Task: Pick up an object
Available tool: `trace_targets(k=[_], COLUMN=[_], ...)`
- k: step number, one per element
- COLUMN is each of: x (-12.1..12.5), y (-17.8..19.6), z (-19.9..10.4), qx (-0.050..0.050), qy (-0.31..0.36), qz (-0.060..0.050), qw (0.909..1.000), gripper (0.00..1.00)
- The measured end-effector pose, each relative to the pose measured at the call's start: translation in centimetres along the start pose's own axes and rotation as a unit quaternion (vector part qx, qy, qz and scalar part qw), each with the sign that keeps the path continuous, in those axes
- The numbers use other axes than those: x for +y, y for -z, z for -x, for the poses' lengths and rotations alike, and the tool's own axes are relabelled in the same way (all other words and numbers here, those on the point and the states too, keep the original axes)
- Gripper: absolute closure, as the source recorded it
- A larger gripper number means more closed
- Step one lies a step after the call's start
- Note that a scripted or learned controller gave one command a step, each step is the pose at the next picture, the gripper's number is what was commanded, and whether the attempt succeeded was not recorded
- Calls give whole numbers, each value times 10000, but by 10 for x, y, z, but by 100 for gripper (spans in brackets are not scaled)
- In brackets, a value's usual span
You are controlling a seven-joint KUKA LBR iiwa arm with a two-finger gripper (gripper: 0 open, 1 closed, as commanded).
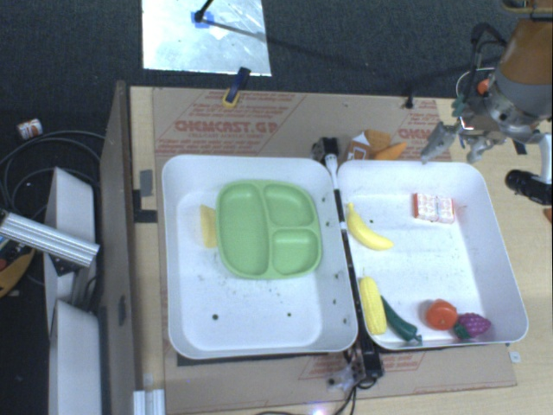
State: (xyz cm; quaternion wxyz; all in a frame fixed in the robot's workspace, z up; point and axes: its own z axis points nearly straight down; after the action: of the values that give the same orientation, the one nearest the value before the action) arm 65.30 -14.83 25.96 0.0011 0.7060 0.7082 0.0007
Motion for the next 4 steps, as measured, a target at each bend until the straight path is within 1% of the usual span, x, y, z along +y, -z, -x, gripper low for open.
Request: trace_targets(k=[1, 2, 3, 4], x=[-97, -41, 2, 1], y=[-147, -177, -174, -163], z=[-70, -64, -61, -61], qx=[40, 1, -2, 1], qy=[3, 12, 14, 17], qz=[-114, 5, 24, 20], qw=[9999, 10000, 10000, 10000], gripper=[0, 0, 0, 100])
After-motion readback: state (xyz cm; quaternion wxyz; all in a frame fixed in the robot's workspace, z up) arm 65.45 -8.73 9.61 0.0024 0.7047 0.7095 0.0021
